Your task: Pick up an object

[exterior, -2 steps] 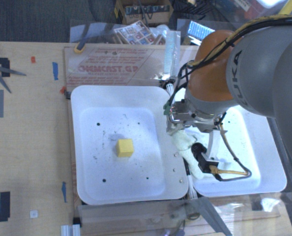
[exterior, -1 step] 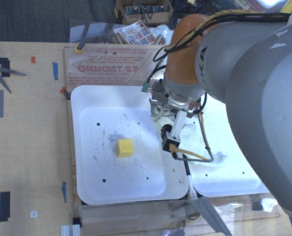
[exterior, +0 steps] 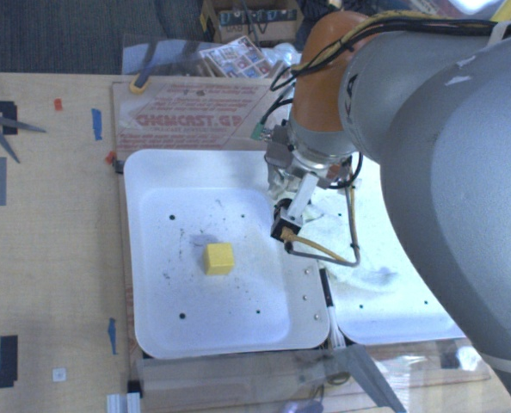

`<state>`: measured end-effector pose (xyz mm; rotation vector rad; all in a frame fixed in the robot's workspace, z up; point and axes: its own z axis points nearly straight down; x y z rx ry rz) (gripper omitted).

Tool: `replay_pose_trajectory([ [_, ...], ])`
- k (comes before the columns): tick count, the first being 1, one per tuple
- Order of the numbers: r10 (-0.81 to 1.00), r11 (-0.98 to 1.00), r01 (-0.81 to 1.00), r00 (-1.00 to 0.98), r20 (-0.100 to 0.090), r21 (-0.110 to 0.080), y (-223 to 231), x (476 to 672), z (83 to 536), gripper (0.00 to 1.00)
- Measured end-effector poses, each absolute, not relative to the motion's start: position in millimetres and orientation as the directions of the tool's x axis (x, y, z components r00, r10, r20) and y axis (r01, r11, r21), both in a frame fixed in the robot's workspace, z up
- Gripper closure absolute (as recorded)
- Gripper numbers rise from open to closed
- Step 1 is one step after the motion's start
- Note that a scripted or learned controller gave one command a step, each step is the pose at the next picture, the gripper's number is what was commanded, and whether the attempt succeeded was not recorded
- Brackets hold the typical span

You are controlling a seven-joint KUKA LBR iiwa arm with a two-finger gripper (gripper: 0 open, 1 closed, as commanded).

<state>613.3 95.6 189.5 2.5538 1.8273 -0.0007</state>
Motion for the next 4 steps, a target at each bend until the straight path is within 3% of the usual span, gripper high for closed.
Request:
replay_pose_trajectory([
  [1,0.993,-0.116,0.993,0.116,-0.001,0.002,50,666.9,185,1.0],
  [2,0.951,-0.31,0.951,0.31,-0.001,0.002,93,663.4,204,1.0],
  [3,0.952,-0.307,0.952,0.307,-0.002,0.004,94,663.6,214,1.0],
  [4,0.889,-0.457,0.889,0.457,-0.001,0.001,165,654.8,213,1.0],
])
